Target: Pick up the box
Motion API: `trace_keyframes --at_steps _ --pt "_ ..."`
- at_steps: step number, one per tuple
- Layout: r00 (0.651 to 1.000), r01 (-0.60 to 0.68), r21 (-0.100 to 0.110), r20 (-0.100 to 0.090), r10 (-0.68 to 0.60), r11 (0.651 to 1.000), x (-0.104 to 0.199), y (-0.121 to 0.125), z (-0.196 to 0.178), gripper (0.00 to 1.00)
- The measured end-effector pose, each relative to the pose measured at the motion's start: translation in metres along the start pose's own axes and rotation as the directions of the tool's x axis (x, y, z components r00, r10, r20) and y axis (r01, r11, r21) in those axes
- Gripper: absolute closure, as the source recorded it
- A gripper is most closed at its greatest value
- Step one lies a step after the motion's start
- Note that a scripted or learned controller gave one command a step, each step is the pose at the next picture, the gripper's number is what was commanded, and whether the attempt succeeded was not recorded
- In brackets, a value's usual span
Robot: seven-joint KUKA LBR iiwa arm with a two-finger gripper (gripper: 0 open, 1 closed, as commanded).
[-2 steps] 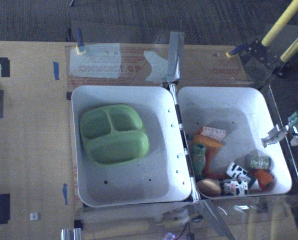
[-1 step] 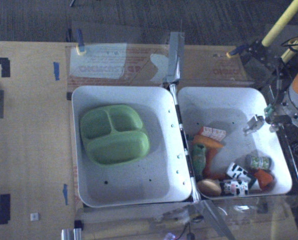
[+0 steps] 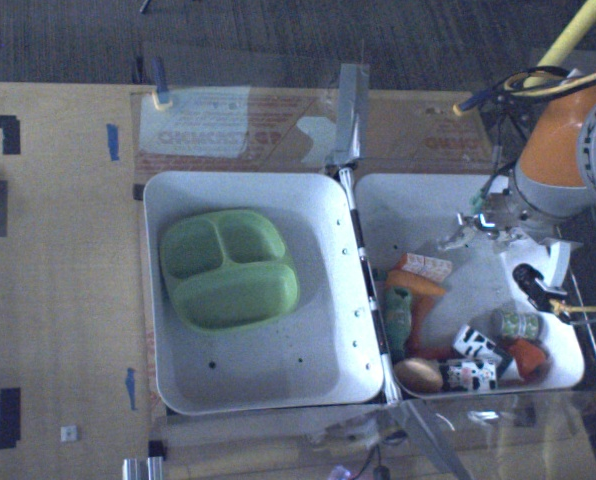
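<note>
Pincer (image 3: 475, 230) hangs over the upper middle of the right bin (image 3: 418, 200), fingers spread, nothing between them. The box (image 3: 426, 266), small, white and orange, lies flat a little below and left of the pincer, near the bin's left wall, apart from the fingers. Step in hand looks like approach and line-up; no grasp made yet.

To do it well, probably: shift left and toward the near side until centred over the box, turn the wrist so the fingers straddle its short side, drop straight, close only once both fingers are below its top edge. The box is thin and lies flat, so a shallow close would likely slip off.

Crowding: an orange carrot-like piece (image 3: 416, 283) touches or nearly touches the box's lower edge, and a green toy (image 3: 397, 314) sits just below that. The finger on that side could catch the carrot; can't tell if there's a gap.

Open room: bare bin floor above and right of the box, so coming in from there seems safest. The divider between the bins (image 3: 363, 268) is close on the left, so little slack for a finger there. Clutter in the lower right corner: black-and-white cartons (image 3: 472, 342), a small can (image 3: 519, 324), a brown round item (image 3: 417, 374); well apart from the box. Left bin (image 3: 178, 368) holds a green tray (image 3: 228, 266), not in the way
</note>
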State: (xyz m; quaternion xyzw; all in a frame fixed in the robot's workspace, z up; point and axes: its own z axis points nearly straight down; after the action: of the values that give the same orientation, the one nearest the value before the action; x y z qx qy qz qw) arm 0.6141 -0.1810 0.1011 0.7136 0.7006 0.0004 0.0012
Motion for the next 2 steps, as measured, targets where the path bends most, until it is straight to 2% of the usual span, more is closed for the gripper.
trace_keyframes --at_steps 1,2 --pt "0.992 0.124 -0.002 0.0 -0.124 0.992 0.067 0.053 0.0 0.0" --pt "0.977 0.214 0.002 -0.002 -0.214 0.977 0.081 0.037 0.015 0.0"
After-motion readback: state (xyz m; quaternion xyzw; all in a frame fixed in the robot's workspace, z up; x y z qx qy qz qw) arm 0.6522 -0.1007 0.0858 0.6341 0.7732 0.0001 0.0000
